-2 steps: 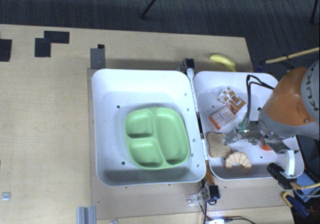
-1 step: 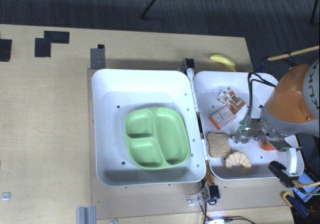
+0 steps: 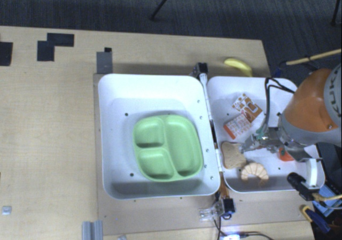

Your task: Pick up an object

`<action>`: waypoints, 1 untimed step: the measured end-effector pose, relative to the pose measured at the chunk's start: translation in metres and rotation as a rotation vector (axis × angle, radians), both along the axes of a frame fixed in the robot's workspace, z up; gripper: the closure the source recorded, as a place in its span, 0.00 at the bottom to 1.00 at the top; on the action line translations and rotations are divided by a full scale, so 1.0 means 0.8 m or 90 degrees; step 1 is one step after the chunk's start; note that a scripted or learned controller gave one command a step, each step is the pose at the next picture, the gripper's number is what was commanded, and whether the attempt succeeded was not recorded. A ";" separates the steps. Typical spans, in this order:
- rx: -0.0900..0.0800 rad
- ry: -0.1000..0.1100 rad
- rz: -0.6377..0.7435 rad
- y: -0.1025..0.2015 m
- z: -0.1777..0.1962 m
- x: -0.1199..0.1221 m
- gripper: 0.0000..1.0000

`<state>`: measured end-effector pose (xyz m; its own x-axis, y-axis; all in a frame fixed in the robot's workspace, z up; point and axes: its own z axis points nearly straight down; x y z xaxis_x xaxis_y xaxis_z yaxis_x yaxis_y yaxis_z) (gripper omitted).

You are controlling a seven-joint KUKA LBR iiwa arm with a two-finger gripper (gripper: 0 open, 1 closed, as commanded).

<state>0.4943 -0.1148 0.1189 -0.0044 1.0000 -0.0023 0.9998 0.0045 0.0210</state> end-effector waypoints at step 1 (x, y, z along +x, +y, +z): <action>-0.001 0.006 -0.002 0.036 -0.039 -0.005 0.00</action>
